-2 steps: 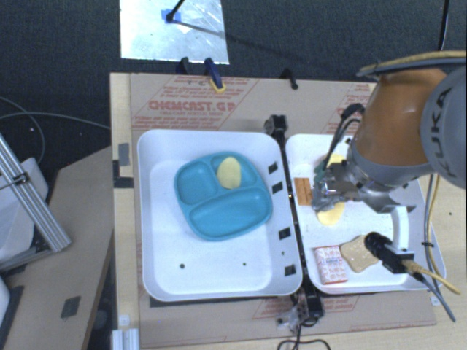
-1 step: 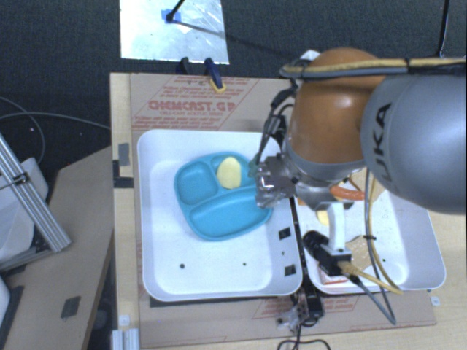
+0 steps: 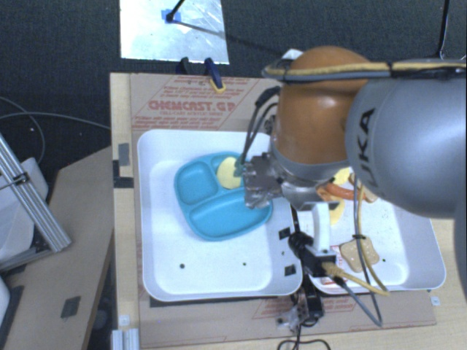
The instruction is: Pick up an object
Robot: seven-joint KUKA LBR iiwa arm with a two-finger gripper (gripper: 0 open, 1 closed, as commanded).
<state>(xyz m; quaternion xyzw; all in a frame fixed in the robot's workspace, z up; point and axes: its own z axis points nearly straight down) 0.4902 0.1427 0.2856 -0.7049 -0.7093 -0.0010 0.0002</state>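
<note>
Hovering gripper (image 3: 257, 188) over blue divided plate's (image 3: 211, 206) right rim in left bin (image 3: 157, 217), beside yellow object (image 3: 229, 172); grip state unclear, hidden by wrist.

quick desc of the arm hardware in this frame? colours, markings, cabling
Single grey KUKA arm with black "KU" lettering visible on its rounded link. A glossy orange dome-shaped band sits above the wrist, crossed by a yellow-and-black cable. Below it a metallic grey gripper assembly, with dark cables looping alongside.
</note>
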